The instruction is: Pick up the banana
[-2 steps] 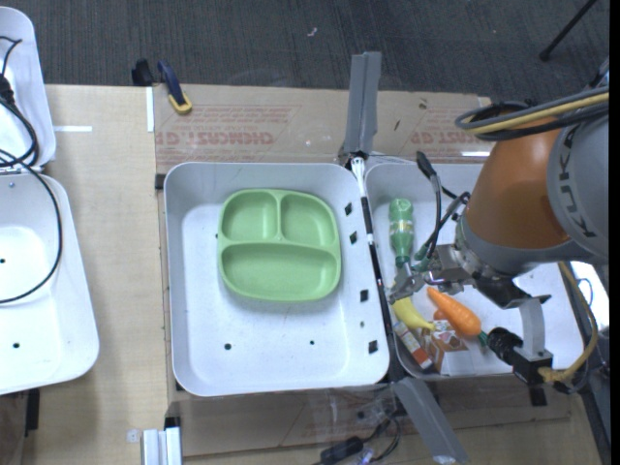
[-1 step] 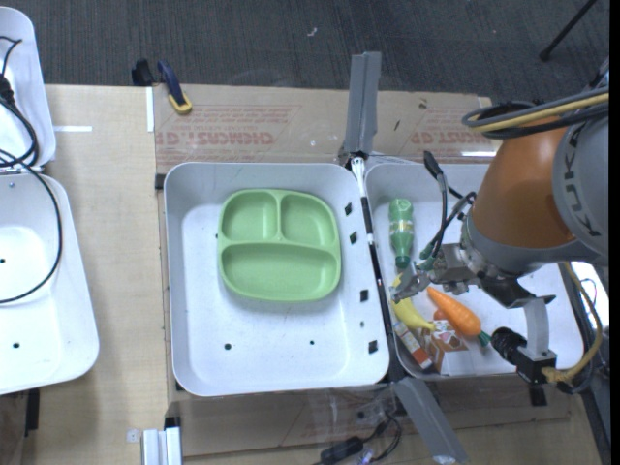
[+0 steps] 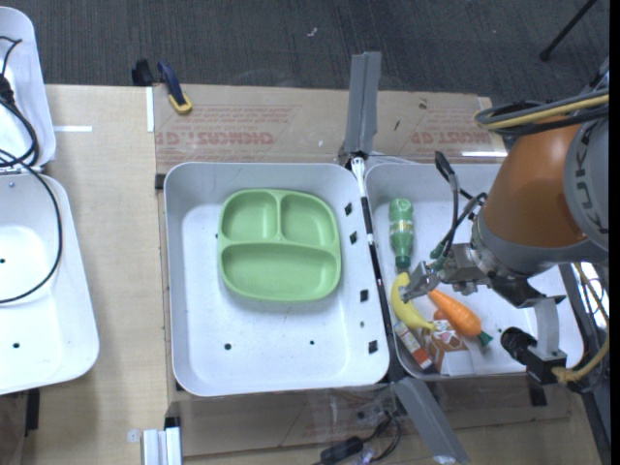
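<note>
While the arm is reaching in from the right over the right bin, its jaws are hanging low above the banana, close to its upper end. The arm's bulk and the clutter of cables are making it impossible to tell whether the jaws are open or closed, and nothing is plainly showing between them.

The banana is lying in the right bin, near the bin's left wall, curving from its upper end down toward the lower right. A green bottle is lying just above it, lengthwise along the same wall. A carrot is resting just to the right of the banana, slanting down to the right, and a small brown and red box is sitting below the carrot, beside the banana's lower end.

In the left bin, a green divided plate is lying flat, well apart from the banana, with its three compartments facing up.

Both bins are sitting side by side on the table, and a yellow-and-blue clamp is lying near the table's far edge.
</note>
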Tool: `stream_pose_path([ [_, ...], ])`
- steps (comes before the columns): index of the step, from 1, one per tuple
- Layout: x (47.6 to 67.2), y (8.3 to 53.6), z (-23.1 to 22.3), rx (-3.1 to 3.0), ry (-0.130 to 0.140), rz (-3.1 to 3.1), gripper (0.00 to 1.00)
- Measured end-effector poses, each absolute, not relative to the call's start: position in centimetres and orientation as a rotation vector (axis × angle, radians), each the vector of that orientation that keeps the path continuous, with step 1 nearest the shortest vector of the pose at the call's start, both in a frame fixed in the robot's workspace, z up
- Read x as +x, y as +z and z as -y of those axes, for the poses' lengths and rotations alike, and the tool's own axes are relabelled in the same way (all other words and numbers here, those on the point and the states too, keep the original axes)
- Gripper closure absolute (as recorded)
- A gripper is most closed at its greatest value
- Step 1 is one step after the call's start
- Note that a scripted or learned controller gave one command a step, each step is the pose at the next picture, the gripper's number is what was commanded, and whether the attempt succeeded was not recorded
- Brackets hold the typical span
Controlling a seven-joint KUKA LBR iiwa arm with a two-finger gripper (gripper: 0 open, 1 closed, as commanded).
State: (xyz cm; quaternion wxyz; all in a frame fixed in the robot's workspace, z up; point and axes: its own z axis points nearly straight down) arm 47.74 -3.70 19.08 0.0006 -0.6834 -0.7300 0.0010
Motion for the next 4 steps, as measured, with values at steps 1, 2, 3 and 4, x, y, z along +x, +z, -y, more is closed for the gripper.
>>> stream_pose_path([
  [1, 51.5, 19.0, 4.0, -2.514, 0.008, 1.882, 0.00],
  [2, 52.4, 19.0, 0.4, -2.411, 0.007, 2.012, 0.00],
  [3, 52.4, 19.8, 0.5, -2.410, 0.014, 2.013, 1.00],
  [4, 52.4, 19.8, 0.5, -2.410, 0.015, 2.013, 0.00],
])
